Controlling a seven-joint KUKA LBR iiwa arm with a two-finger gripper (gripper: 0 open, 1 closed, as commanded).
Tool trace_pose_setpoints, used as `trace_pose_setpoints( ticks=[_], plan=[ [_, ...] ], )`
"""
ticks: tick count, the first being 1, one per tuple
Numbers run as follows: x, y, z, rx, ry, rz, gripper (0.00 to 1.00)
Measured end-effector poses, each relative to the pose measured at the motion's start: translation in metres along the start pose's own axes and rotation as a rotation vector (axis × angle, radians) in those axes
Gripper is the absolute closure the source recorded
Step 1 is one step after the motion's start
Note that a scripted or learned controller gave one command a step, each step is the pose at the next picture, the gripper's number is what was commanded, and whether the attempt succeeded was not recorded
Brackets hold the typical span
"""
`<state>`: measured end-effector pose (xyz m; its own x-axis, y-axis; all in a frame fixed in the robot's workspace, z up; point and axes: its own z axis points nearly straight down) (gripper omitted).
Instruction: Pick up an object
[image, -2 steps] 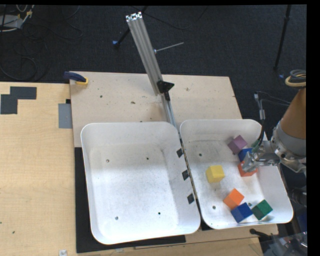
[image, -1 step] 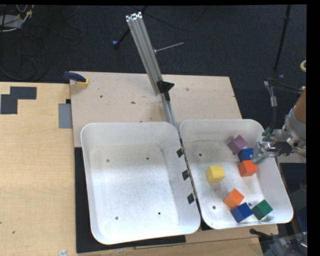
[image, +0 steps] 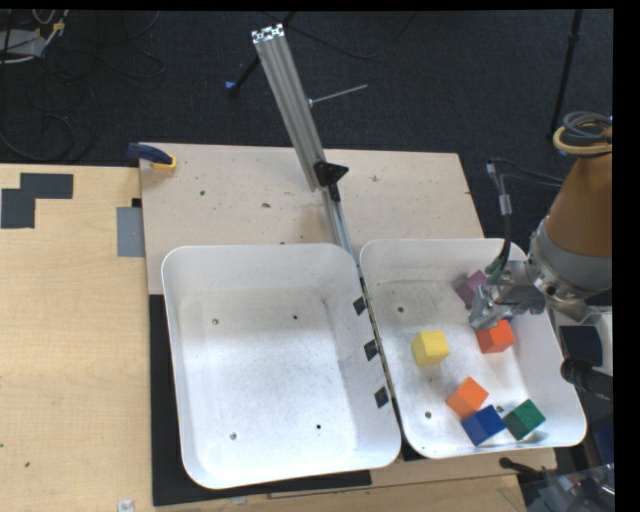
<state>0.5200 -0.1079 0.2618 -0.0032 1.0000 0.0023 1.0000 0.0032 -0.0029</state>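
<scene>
Nearest the camera: blue cube and green cube, side by side at the front edge of the right bin. Task item, as judged: red cube, lying in the right bin's far-right part, directly under the gripper, which sits low and just above or against it. Gripper state: cannot be told; the tips are a grey blur against the cube, and no object is seen between them. Purple block: just behind the gripper, near the red cube. Advice for the step: centre over the red cube, square to its faces, and keep clear of the purple block so it is not pinched or nudged; lift straight up only once the cube is gripped. Further contents of the right bin: yellow cube toward its middle; orange cube just behind the blue one. Left bin: white, speckled, no objects seen. Both bins rest on the bench.
</scene>
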Motion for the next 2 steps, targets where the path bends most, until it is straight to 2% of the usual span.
trace_pose_setpoints(
  ticks=[1, 2],
  plan=[
    [0.045, 0.008, -0.001, 0.000, 0.000, -0.001, 1.00],
    [0.089, 0.027, 0.012, 0.001, -0.001, 0.000, 1.00]
  ],
)
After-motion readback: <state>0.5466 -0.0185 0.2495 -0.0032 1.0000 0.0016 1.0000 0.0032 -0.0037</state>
